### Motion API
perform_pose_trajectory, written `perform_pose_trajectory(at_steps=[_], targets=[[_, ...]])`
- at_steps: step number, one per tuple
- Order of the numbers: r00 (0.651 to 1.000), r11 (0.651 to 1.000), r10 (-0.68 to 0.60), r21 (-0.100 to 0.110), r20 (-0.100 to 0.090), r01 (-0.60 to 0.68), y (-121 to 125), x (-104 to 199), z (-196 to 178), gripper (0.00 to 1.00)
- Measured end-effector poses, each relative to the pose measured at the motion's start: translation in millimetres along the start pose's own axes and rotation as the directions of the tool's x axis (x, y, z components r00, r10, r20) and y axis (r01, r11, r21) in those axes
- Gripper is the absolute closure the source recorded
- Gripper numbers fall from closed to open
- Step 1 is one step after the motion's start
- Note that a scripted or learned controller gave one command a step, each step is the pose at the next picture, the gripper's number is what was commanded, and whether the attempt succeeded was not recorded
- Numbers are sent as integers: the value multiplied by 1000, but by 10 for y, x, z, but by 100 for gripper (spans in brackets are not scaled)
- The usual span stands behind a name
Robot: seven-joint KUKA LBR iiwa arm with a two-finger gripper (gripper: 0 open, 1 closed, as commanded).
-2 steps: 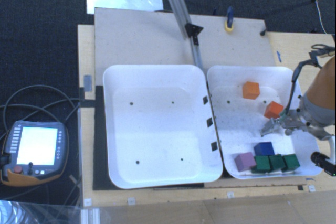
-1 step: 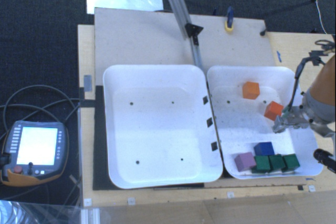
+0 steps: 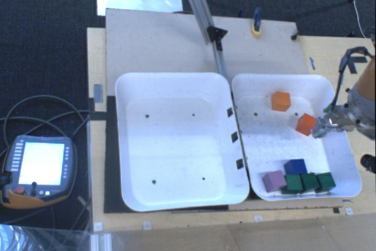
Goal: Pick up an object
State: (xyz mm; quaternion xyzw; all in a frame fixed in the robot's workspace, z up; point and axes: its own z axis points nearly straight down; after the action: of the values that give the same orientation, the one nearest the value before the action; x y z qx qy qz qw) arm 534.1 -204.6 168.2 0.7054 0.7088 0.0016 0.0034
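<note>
The right bin (image 3: 346, 150) holds several blocks. An orange cube (image 3: 281, 100) lies near its back. A red-orange cube (image 3: 305, 124) lies a little right of and below it. My gripper (image 3: 321, 128) reaches in over the bin's right rim, and its tip sits right against the right side of the red-orange cube. At the front of the bin, a blue cube (image 3: 295, 166), a purple cube (image 3: 273, 180) and two green blocks (image 3: 299, 183) (image 3: 324, 181) are packed together.
The left bin (image 3: 135, 103) sits beside the right one, sharing a middle rim. A slanted metal pole (image 3: 200, 3) rises behind the bins. A teach pendant (image 3: 38, 170) with cables lies on the floor at left.
</note>
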Motion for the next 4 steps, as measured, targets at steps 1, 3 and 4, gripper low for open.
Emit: perform_pose_trajectory(at_steps=[1, 3, 4], targets=[[1000, 1000, -1, -1, 0, 1, 1, 57, -463, 100], [1000, 1000, -5, 4, -4, 5, 278, 644, -909, 100], [1000, 1000, -6, 4, -4, 6, 417, 1157, -963, 100]])
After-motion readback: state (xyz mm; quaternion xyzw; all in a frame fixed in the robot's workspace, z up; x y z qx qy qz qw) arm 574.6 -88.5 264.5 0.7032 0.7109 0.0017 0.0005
